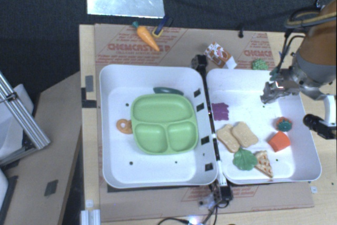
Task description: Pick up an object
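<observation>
The arm's grey gripper point(274, 90) hovers over the far right part of the right shallow white bin point(314, 166), nothing visibly between its fingers; whether they are spread or closed I cannot tell. This looks like the approach step. The nearest candidate, a small round teal-and-orange toy point(284, 124), lies near the bin's right edge, just nearward of the gripper, so the next move calls for shifting over it and descending.

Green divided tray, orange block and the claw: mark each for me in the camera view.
green divided tray point(160, 108): camera view, on the floor of its large upper compartment.
orange block point(279, 141): camera view, on its top face.
claw point(272, 93): camera view, at its tip over the right bin.
</observation>
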Available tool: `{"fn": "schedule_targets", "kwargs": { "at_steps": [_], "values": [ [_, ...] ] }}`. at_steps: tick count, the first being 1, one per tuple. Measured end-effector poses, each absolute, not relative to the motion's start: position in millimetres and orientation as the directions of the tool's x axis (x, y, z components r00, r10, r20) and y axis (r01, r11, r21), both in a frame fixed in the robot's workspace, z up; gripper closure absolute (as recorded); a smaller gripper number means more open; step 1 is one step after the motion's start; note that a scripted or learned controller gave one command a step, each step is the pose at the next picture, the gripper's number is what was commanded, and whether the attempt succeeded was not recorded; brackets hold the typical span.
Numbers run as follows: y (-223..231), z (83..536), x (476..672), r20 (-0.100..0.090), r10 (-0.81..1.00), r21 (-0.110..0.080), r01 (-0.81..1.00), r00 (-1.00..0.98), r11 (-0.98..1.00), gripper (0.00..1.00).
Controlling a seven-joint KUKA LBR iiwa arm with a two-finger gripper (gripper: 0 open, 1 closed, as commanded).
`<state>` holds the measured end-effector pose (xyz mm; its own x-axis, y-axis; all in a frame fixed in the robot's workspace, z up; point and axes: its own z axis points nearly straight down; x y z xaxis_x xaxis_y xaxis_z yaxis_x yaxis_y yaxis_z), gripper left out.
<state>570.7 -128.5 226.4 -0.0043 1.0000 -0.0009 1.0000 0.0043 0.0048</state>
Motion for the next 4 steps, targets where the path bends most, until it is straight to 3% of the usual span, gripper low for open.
{"fn": "schedule_targets", "kwargs": {
  "at_steps": [4],
  "values": [
    [46.7,234.6,507.1,0.002,1.000,0.000,1.000,-0.008,0.008,1.00]
  ]
}}
